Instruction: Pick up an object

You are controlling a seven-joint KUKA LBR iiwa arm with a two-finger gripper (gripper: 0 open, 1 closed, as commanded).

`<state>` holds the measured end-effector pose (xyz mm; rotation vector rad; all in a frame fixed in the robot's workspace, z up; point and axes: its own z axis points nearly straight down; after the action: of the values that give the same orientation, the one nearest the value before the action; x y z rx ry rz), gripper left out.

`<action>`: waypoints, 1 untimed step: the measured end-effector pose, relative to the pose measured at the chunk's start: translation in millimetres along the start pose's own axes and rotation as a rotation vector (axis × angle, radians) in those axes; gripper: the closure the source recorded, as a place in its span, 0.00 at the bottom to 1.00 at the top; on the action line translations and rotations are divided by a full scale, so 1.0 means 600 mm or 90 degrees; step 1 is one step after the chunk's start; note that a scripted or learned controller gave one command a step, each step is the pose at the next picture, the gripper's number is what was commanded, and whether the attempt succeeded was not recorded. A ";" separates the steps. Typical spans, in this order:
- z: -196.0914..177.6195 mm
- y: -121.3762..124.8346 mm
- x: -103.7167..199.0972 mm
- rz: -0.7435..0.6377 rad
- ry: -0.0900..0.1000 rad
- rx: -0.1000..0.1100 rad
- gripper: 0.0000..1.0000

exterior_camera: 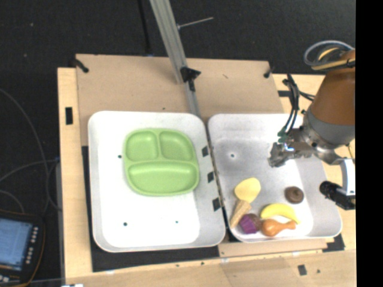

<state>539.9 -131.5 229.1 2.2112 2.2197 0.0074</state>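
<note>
The right bin [251, 137] holds several small toy foods near its front: a yellow ice-cream cone [244, 197], a purple piece [249, 223], a yellow banana [280, 211], an orange-brown drumstick [276, 225] and a brown chocolate donut [293, 194]. My gripper [279, 155] hangs over the right bin's middle-right part, behind and a little left of the donut, apart from every toy. The arm's grey wrist and orange band rise behind it at the right. Nothing shows between its fingers.
The left bin [108, 220] carries a green three-compartment plate [161, 162] in its back half. A slanted metal pole [173, 46] runs from the top down to the seam between the bins. Black cables and a bracket [335, 195] sit at the right edge.
</note>
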 end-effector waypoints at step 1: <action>-0.074 0.004 -0.002 0.000 0.000 0.001 1.00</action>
<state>541.6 -132.8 273.5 2.2120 2.2215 0.0052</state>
